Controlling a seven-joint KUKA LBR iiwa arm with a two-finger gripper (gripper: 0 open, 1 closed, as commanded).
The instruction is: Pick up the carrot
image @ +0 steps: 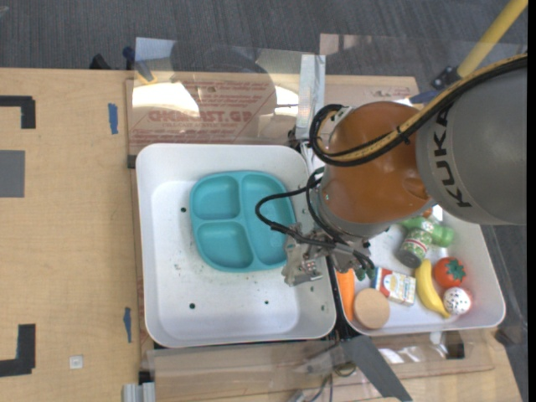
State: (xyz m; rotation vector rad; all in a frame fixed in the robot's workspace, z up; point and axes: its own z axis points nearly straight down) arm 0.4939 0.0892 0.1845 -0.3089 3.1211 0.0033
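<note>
A: Where is the carrot [346, 286] at this moment?

B: It lies in the right bin [490, 296], near its left wall, just beside a round beige piece [372, 308]. I see only a short orange part of it — the gripper [303, 266] and the cables cover the upper end.

A: And the gripper, is it open or closed?

B: I cannot tell. The grey metal part hangs low over the wall between the two bins, more on the side of the left bin [167, 308], and the big orange band of the arm [373, 166] hides much of it. Nothing is visible in its grasp.

A: What else is there?

B: A teal divided plate [234, 220] in the left bin. In the right bin, a banana [430, 289], a tomato [453, 272], a small carton [399, 287] and a green can [419, 243].
</note>
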